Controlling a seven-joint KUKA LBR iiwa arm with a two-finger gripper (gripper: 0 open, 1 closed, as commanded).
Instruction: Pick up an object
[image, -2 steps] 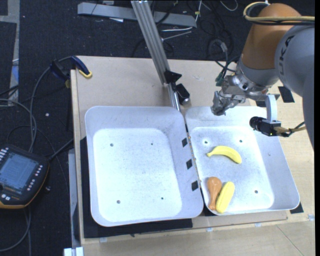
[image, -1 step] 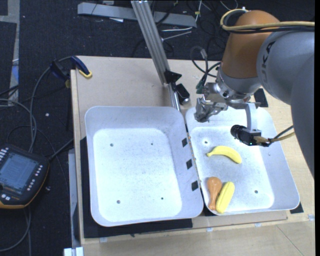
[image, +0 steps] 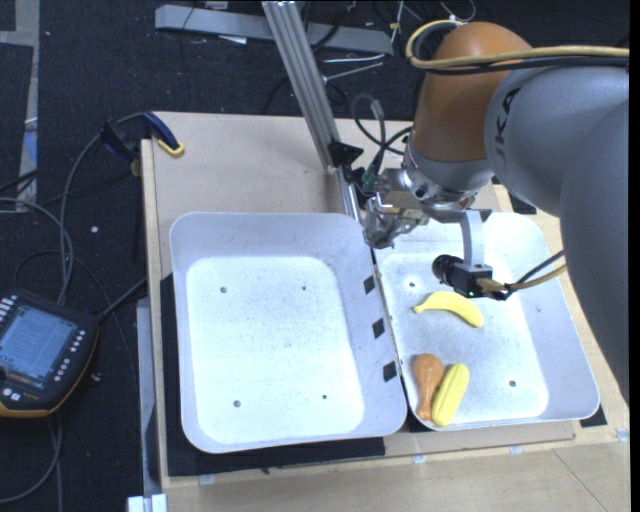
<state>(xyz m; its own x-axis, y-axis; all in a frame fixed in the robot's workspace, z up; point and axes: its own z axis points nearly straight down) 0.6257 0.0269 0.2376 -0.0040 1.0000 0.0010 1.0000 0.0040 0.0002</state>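
Note:
The right bin (image: 525, 345) holds three objects. A yellow banana (image: 451, 308) lies near its middle. Toward the front edge, an orange drumstick-shaped toy (image: 427, 383) lies side by side with a yellow corn cob (image: 451, 392), and the two touch. My gripper (image: 383, 230) hangs over the far left corner of the right bin, close to the divider between the bins and well behind the banana. I see nothing held in it. The wrist and grey arm hide the far right part of the bin.
The left bin (image: 265, 335) sits beside the right one. A slanted aluminium post (image: 308, 90) rises just behind the gripper. A black cable fitting (image: 455, 271) hangs off the arm above the banana. A teach pendant (image: 35, 350) lies off the bench at left.

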